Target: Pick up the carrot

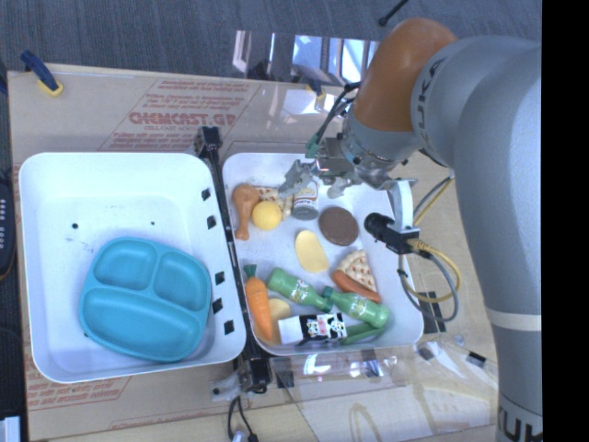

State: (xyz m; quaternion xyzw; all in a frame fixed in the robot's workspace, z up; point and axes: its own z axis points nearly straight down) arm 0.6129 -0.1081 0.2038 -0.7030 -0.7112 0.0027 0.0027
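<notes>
Close to the near rim of the right bin (pixel 262 166): a milk carton (pixel 313 327), and just left of it the carrot (pixel 255 308), lying lengthwise against the bin's left wall, green top pointing far. Touches or nearly touches a green bottle (pixel 299 288) on its right, and sits just beside the carton's end. Well apart from all that, the gripper (pixel 315 179), hanging at the far end of the same bin above a small can (pixel 306 201); cannot tell from this slant whether spread or closed. Likely trouble from here: closing where it hangs and catching the can instead; clipping the lemon (pixel 267 215) or the drumstick (pixel 244 201) on the way nearward; jamming against the left wall for lack of room beside the carrot; pinching bottle and carrot together; slipping off the tapered, smooth-looking body if gripped near the thin end.
</notes>
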